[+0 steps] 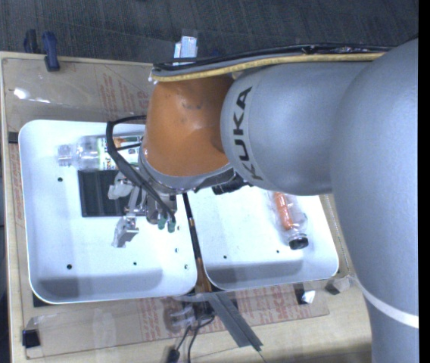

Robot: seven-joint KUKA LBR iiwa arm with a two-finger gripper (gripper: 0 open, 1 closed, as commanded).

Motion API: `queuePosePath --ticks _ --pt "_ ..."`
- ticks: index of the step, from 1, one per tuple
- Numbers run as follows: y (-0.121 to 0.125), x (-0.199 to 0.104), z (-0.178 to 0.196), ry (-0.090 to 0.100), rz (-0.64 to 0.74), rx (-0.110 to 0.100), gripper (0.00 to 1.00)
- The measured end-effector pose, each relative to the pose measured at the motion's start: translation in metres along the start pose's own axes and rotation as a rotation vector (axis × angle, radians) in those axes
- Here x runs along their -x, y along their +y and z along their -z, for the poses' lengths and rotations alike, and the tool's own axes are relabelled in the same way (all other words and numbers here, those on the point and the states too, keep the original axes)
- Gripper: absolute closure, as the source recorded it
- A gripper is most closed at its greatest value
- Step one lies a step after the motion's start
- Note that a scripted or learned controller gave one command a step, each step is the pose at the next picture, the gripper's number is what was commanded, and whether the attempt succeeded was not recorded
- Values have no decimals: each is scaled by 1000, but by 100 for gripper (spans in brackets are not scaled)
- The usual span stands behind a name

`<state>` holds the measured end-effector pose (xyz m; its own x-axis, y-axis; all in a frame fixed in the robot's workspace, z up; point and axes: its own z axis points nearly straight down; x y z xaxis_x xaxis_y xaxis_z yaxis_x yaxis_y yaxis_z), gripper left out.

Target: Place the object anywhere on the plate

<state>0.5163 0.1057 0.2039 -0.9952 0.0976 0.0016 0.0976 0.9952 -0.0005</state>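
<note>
A flat black square plate (98, 193) lies in the left bin (48, 278), towards its far side. Just beyond the plate's far edge a clear plastic bottle (82, 153) lies on its side. My gripper (121, 213) hangs over the plate's right edge, open, its two grey fingers (125, 234) spread apart with nothing between them. In the right bin (260, 274) a small orange-tinted bottle (288, 218) with a dark cap lies on its side, well to the right of the gripper. The arm's orange band and grey body hide the middle of both bins.
The wall where the two bins meet (194, 248) runs just right of the gripper. Black cables (120, 165) loop from the wrist over the left bin. Blue clamps (48, 48) sit at the bench's far left corner.
</note>
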Motion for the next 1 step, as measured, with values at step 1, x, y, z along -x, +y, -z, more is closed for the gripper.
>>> queuePosePath --ticks 1 --pt "63 -37 -89 3 -125 -2 0"
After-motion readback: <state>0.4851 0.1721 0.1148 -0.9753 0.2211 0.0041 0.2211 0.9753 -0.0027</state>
